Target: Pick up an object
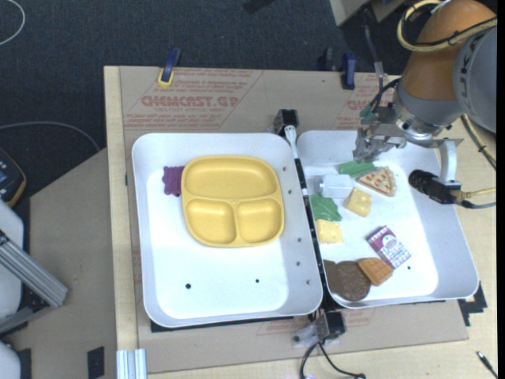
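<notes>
My gripper (366, 153) hangs over the far part of the right bin (446, 243), just above a flat green piece (356, 167) and close to a pizza slice (377, 181). Nothing shows between its fingers. Below these lie a white block (335, 187), a yellow cheese wedge (359, 203), a green leafy piece (324, 208), a pale yellow square (329, 231), a maroon packet (389, 246), a brown cookie (348, 279) and an orange cracker (375, 270).
The left bin (162, 275) holds a yellow three-part tray (233, 199) with a purple piece (171, 180) beside its left edge. Clamps sit at the bench's far edge and between the bins.
</notes>
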Robot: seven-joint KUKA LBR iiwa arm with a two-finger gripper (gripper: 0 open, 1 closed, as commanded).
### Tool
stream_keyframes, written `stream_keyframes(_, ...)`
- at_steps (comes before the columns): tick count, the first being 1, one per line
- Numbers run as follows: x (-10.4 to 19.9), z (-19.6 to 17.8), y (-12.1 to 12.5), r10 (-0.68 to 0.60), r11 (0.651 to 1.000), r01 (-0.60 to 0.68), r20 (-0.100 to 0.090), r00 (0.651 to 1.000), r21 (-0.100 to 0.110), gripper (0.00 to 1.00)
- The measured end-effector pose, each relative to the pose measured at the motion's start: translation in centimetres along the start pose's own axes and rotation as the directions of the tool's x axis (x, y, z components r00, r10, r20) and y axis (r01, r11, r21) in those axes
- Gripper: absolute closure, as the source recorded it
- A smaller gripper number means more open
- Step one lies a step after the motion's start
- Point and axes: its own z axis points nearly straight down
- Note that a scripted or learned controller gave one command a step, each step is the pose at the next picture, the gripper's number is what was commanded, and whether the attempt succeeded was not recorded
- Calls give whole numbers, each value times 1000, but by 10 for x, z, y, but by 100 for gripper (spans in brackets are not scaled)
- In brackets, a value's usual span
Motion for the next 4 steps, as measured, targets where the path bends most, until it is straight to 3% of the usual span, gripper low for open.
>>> stream_keyframes(1, 0, -49, 2, 0, 1000, 0, 0, 1000, 0, 100)
stream_keyframes(3, 21, -42, -94, 3, 1000, -3, -4, 1000, 14, 100)
stream_keyframes(4, 33, -50, -119, 1, 1000, -1, -4, 1000, 11, 100)
